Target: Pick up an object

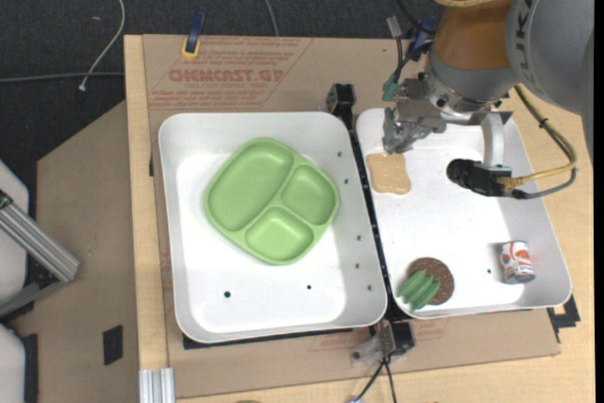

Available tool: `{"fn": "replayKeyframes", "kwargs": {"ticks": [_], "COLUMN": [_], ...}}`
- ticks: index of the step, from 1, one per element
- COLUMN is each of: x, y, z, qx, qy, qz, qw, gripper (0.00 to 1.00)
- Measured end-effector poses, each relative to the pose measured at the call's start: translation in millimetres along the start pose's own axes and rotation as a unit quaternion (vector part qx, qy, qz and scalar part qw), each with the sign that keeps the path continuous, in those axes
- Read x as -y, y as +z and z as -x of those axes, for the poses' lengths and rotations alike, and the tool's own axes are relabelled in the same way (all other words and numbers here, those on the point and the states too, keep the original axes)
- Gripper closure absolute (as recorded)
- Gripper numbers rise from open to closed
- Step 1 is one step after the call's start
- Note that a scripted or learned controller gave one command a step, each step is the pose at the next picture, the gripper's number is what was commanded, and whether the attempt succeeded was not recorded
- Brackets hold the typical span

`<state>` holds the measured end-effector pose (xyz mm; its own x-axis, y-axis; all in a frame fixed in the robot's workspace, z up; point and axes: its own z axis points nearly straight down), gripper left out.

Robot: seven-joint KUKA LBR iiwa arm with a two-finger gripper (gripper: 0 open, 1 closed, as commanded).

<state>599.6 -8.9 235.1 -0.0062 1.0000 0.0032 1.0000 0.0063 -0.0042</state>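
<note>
Two shallow white bins are sitting side by side on the tabletop (151,278), and we are working over the right bin (462,231), where the loose pieces are lying. Our gripper (400,139) is hanging at that bin's far left corner, just above the far edge of a tan toast-shaped slice (389,176). The slice is lying flat beside the wall next to the left bin (189,288). Whether the gripper is touching the slice, and whether it is spread or closed, we are not able to tell from this slanted view. We are judging the slice to be the object being attempted, since it is the nearest thing under the wrist. Its flatness and its closeness to the wall are likely making it awkward, leaving little room on one side. Well apart, near the front edge, a brown disc with a green ridged piece (427,284) and a small red-and-white can (515,261) are waiting as alternatives. A green divided plate (272,201) is lying in the middle of the left bin, out of our way.
</note>
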Motion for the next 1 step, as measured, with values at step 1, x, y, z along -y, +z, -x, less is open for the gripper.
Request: {"fn": "replayKeyframes", "kwargs": {"ticks": [1], "x": [-1.6], "y": [-4.6], "z": [-47.4], "qx": [0.001], "qy": [0.000], "qz": [0.003], "qw": [1.0000], "gripper": [1.00]}}
